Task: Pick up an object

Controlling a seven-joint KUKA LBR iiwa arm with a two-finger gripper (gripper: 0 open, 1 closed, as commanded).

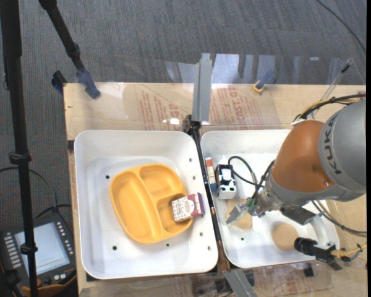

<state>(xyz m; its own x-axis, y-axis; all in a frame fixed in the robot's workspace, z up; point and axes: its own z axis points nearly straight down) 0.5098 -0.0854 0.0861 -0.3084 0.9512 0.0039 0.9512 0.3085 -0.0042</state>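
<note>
My gripper [238,214] hangs low in the left half of the right bin [260,140], reaching in from the right below the arm's orange band [300,159]. Its tip is right over a small tan lump [243,223] on the bin floor, and I cannot tell whether it touches it. A rounder tan object [284,235] lies farther right in the same bin. In the left bin [93,166] a yellow divided plate [142,200] carries a small white and purple carton [187,207] at its right edge.
A thin stick-like item with a red end [208,167] lies along the right bin's left wall. A grey post [203,94] stands behind the divider between the bins. A tripod leg [15,122] rises at the far left.
</note>
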